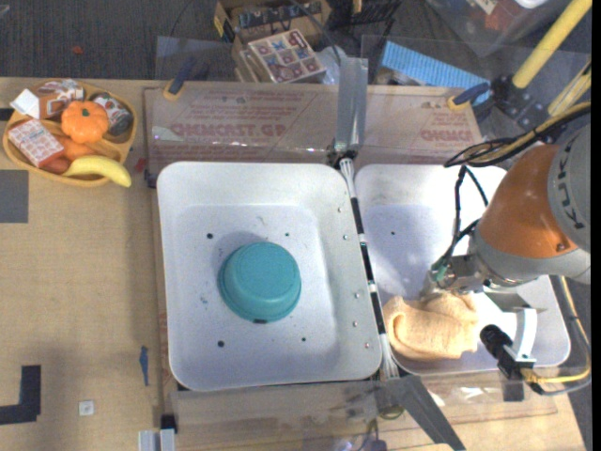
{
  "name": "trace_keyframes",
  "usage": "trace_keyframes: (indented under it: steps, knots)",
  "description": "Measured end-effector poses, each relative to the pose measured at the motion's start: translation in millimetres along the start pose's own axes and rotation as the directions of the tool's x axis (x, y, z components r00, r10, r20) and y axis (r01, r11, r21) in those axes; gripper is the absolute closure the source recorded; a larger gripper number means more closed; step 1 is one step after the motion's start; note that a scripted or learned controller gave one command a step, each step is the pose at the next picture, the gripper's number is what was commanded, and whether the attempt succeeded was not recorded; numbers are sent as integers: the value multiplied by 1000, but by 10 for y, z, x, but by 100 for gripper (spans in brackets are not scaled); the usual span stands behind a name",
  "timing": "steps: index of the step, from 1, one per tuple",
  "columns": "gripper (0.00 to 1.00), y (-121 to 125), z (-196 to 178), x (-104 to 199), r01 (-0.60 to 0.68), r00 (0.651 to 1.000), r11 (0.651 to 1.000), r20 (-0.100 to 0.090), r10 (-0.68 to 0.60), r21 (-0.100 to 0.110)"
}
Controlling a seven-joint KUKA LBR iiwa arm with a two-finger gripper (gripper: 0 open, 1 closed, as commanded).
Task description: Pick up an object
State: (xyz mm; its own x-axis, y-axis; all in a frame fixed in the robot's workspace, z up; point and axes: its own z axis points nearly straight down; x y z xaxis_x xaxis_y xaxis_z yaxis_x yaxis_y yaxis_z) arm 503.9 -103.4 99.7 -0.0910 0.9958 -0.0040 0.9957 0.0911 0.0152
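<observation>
Bins sit side by side on the worktop (84, 280), filling the middle and right of the frame. The left bin (188, 195) holds a teal bowl (260, 281), upside down, near its centre and well apart from every wall. The right bin (404, 195) holds a tan, bread-like lump (427, 332) in its lower left corner, close to the wall it shares with the left bin and near the lower rim.

Arm (535, 214), grey with its orange band, reaches in from the right of the frame and bends down over the right bin. Its end effector (449, 278) is at the upper right edge of the lump, touching or just above it; I cannot tell which, and I cannot tell whether it is wide, narrow or closed on anything, since the wrist hides it.

At the upper left of the frame a yellow dish (23, 153) carries toy food, among it an orange pumpkin (84, 120) and a banana (99, 168). Cardboard (244, 125) stands behind the bins
</observation>
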Motion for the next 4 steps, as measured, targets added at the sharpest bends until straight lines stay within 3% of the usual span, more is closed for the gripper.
trace_keyframes:
  steps: [1,2,3,4]
  knots:
    - [0,0,-1,-1,0,1000,1000,0,0,0]
    - [0,-92,115,-318,-3,1000,1000,-3,3,7]
    - [100,-84,5,-338,-7,1000,1000,-1,7,2]
    - [100,311,-627,-107,135,991,991,-5,-135,14]
